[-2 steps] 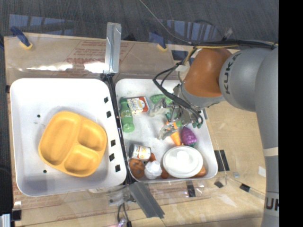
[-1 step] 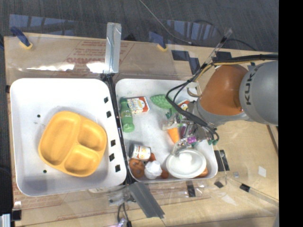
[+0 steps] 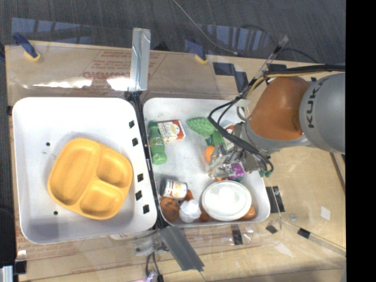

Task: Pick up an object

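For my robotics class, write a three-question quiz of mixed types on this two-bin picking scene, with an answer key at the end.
1. True or false: the yellow divided tray lies in the same bin as the green bottle.
2. Multiple choice: the gripper is over which bin? A) left bin B) right bin C) neither.
3. Short answer: which round white item sits near the front edge of the right bin, just below the gripper in the picture?

Key
1. False: the tray is in the left bin, the bottle in the right bin.
2. B.
3. The white bowl.
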